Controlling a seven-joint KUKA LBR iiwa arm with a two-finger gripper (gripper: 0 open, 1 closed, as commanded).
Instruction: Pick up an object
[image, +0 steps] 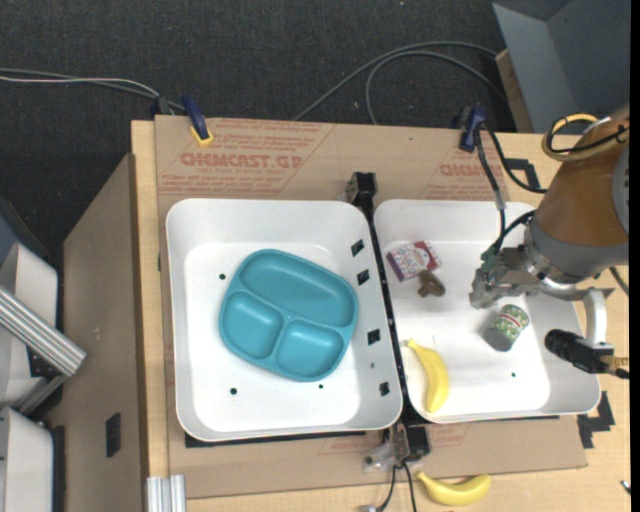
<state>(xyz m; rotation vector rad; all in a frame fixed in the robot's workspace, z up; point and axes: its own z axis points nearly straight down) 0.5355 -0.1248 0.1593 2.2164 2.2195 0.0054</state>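
Observation:
The right bin (470, 400) holds a yellow banana (431, 372) near its front left, a small can (506, 325) with a green and white label lying toward the right, a pink and white packet (410, 259) at the back left, and a small brown object (431, 285) beside the packet. My gripper (497, 285) hangs low over the right bin, just above and behind the can and to the right of the brown object. Nothing shows between its fingers. The left bin (195, 400) holds a teal divided plate (287, 313).
A second banana (455, 488) lies on the cardboard in front of the bins. A black clamp strip (377, 300) runs along the seam between the bins. Cables loop behind the bench, and a black fitting (575, 349) sits at the right bin's right rim.

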